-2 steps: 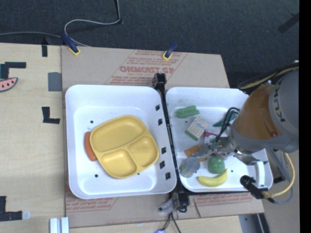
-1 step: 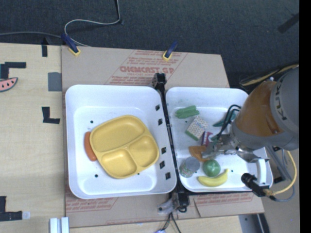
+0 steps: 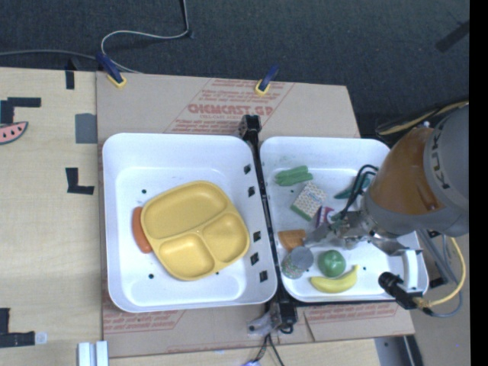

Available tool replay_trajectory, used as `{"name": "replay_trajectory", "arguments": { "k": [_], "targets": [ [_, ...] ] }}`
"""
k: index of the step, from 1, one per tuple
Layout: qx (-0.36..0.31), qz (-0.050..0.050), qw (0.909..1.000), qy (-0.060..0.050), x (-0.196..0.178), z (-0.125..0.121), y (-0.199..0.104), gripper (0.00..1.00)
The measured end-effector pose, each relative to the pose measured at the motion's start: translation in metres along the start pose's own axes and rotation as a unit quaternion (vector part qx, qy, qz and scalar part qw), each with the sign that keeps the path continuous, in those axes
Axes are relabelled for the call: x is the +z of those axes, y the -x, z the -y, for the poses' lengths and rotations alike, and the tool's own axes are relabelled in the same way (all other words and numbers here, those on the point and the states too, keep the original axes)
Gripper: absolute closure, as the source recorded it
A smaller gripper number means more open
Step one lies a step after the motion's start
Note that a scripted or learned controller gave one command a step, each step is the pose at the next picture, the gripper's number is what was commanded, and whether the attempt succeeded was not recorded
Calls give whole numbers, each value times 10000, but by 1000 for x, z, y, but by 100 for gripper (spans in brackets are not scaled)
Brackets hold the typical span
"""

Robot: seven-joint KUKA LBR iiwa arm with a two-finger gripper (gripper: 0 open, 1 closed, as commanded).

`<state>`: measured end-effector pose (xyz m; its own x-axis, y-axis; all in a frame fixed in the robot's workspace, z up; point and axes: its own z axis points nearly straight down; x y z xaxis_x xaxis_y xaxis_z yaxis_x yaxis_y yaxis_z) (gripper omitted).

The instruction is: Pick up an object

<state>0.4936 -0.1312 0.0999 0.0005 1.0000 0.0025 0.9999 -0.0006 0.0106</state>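
Two bins, claw [image 3: 309, 239] grip unclear, beside green ball [image 3: 332, 262], banana [image 3: 334, 281], grey cup [image 3: 296, 261]

Cardboard sheet [image 3: 221, 113] with red print sits on the wood bench [image 3: 46, 227], pinned at the back by two yellow-and-blue clamps [image 3: 113, 73] [image 3: 266, 82]. Black cable [image 3: 145, 33] loops over the dark carpet [image 3: 305, 21] behind. Black tape marks [image 3: 75, 180] on the bench, plus a grey square [image 3: 86, 126] and a watermelon-slice sticker [image 3: 11, 133] at the left edge.
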Motion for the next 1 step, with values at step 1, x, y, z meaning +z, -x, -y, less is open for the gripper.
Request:
{"name": "replay_trajectory", "arguments": {
  "k": [1],
  "targets": [
    [-1,19,10000,-23,12,-12,-26,0]
  ]
}}
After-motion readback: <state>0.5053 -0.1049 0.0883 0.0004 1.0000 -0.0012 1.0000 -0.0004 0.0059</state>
